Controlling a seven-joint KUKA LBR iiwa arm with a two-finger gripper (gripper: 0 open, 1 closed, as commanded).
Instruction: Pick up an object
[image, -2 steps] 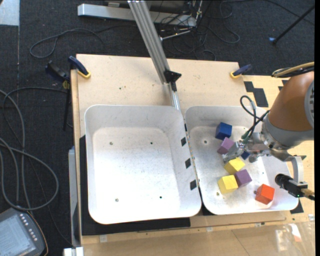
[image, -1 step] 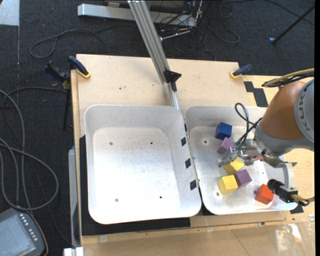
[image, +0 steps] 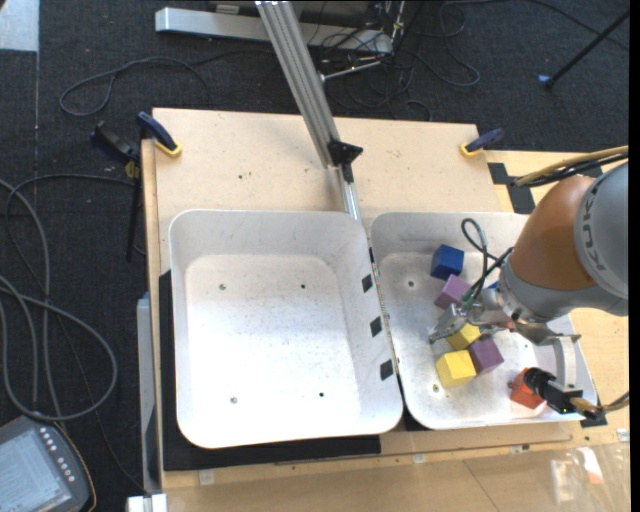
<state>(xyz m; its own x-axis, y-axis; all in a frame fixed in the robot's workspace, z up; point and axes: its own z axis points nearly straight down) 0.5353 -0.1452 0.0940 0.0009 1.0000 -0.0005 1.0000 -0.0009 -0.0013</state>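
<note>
I see the end effector (image: 452, 328) low in the right bin (image: 400, 250), among the blocks. Just beside it lie a yellow block (image: 456, 367) and a purple block (image: 486, 354); a blue block (image: 447, 262) sits farther back. Its metal tips look, I think, slightly apart around nothing, though I cannot tell for sure.

No readable text, labels, brands or numbers anywhere: bins (image: 270, 225), blocks and arm are unmarked; the screen device (image: 40, 470) at near left is too blurred to read.
</note>
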